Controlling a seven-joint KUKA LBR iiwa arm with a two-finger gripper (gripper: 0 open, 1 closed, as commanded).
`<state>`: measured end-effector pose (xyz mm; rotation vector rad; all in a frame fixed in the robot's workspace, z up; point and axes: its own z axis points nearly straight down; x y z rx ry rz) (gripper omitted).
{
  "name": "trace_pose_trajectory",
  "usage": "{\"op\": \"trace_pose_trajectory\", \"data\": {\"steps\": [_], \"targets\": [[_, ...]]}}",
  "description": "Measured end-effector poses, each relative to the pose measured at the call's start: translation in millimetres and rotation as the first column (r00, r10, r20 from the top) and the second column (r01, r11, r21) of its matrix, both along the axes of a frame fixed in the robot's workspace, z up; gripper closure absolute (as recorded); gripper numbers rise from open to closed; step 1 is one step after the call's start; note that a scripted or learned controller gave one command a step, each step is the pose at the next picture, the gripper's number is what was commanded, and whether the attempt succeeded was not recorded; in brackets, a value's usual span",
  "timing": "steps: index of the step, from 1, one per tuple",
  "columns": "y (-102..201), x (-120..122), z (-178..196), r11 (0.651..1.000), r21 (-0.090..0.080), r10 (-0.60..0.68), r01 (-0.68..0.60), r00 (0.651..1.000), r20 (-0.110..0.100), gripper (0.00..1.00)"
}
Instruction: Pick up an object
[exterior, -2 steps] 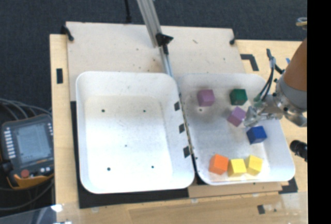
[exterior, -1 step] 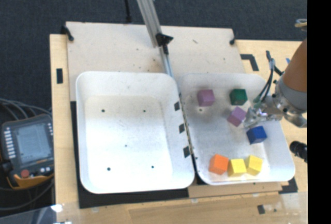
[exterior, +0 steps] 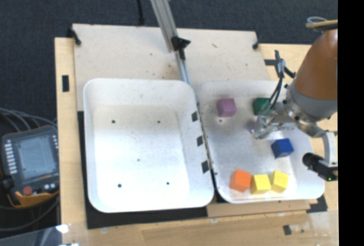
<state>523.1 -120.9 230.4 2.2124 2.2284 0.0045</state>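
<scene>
The right bin (exterior: 227, 194) holds several blocks. A purple block (exterior: 227, 107) lies near its back left, and a green block (exterior: 261, 105) sits behind the gripper. A blue block (exterior: 282, 147) rests just right of and in front of the gripper. Along the front edge sit an orange block (exterior: 240, 180) and two yellow blocks (exterior: 261, 183) (exterior: 280, 180) in a row. My gripper (exterior: 260, 129) hangs low over the middle of the right bin, between the green and blue blocks. Nothing shows between its fingers.
The left bin (exterior: 91, 125) stands beside the right one. A slanted aluminium post (exterior: 162, 6) rises from the bench behind the bins. A teach pendant (exterior: 31, 159) lies off the bench at the left. The arm's orange band (exterior: 321, 69) looms over the right bin's right side.
</scene>
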Motion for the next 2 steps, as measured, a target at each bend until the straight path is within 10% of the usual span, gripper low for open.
{"op": "trace_pose_trajectory", "data": {"steps": [2], "targets": [[102.8,12.8,-0.6,1.000,0.001,0.000,0.000,1.000,-0.004,1.00]]}}
